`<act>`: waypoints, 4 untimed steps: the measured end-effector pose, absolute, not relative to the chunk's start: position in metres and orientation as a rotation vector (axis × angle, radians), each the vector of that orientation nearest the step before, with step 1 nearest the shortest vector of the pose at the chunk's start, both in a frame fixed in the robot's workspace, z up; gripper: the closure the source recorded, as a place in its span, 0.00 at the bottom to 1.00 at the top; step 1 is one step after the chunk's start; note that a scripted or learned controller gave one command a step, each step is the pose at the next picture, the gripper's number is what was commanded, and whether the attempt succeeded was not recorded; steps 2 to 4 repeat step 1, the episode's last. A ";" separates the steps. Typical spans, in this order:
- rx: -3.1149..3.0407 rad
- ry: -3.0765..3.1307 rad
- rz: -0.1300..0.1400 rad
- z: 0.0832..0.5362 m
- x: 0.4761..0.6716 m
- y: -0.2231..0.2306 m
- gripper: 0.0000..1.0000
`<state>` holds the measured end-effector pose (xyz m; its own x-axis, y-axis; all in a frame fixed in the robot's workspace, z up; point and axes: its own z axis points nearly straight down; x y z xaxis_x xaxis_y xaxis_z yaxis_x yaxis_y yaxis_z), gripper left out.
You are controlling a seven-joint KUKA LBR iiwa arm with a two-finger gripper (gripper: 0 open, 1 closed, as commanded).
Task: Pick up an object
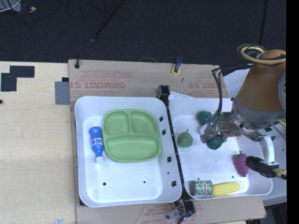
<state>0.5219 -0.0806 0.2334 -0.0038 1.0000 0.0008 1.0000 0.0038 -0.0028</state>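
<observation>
The gripper [211,135] is seen low in the right bin [224,176], right over a dark teal ball [214,143]; whether the fingers are open or closed cannot be told; no lift is judged done, so grasping and raising remain.

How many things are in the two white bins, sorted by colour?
Green: 3, the divided plate, the round ball and the can
Teal: 2, one lump at the back and one lump at the end effector
Blue: 1, the bottle
Yellow: 1, the corn cob
Purple: 1, the grape bunch
Total: 8
</observation>
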 end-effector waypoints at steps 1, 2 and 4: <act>-2.215 -2.222 0.003 0.236 0.516 -0.078 1.00; -2.215 -2.222 0.003 0.236 0.516 -0.078 1.00; -2.215 -2.222 0.003 0.236 0.516 -0.078 1.00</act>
